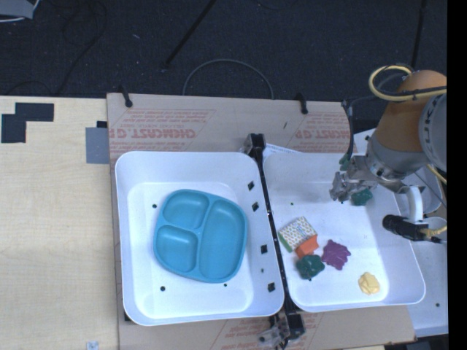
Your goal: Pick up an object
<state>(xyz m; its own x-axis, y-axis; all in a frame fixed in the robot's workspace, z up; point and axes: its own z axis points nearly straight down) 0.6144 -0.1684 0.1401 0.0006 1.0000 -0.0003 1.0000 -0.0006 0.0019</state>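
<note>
Teal lump (361,195) right by our gripper (344,189), right bin (408,283)'s 1 o'clock corner.
Can't tell if it's clamped; we'd say mid-grab, next a clean lift.

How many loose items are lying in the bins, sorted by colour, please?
Blue: 1, the divided plate in the left bin
Patterned: 1 block
Orange: 1
Purple: 1
Green: 1
Yellow: 1
Teal: 1, at the gripper
Total: 7
</note>
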